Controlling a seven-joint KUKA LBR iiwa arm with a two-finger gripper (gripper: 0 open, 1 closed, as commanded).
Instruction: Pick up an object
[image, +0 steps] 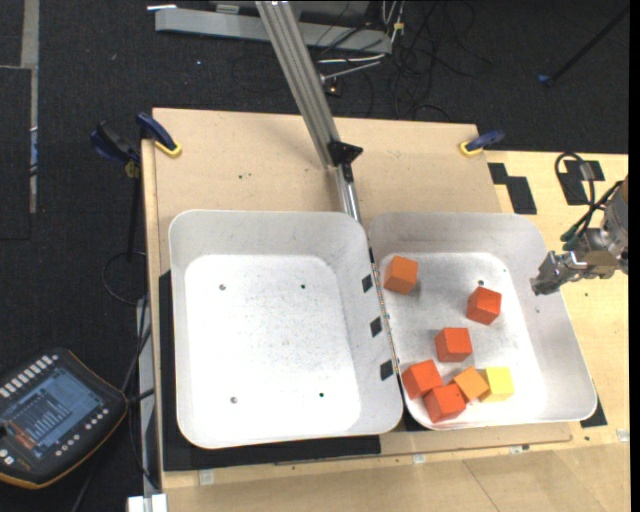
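Note:
Several small cubes lie in the right bin (560, 400). An orange cube (401, 274) sits near its upper left. A red cube (484, 305) lies toward the right, and another red cube (454, 344) is in the middle. Near the front, two red cubes (433, 390) touch an orange cube (471, 383) and a yellow cube (498, 382). My gripper (549, 280) hangs over the right rim of this bin, right of the red cube, with nothing seen between its fingers.
The left bin (200, 240) sits beside the right one on the wooden bench. A metal pole (305, 85) slants down to the divide between the bins. Clamps (160, 135) mark the bench's back corners. A teach pendant (50, 415) lies at lower left.

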